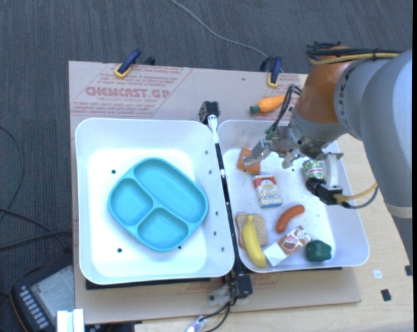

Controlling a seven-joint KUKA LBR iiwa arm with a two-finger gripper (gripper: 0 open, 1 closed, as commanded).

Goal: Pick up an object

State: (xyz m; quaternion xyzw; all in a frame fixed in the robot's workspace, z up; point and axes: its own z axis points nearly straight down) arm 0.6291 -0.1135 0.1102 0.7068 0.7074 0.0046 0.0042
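My gripper (273, 155) hangs over the back of the right bin (346, 216), open, with nothing visible between its fingers. An orange item (247, 161) lies just left of the left finger (258, 150). A small red and white box (267, 190) sits in front of the gripper. Further forward are a red sausage (290, 217), a banana (253, 241), a tan bread piece (245, 223), a red and white packet (292, 241) and a green pepper (318, 250). A can (314, 169) lies to the gripper's right.
The left bin (97, 140) holds a blue divided plate (158, 203). A carrot (269, 104) lies on the board behind the right bin. Two clamps (128, 62) (274, 71) sit at the board's back edge. A black and white divider (216, 147) runs between the bins.
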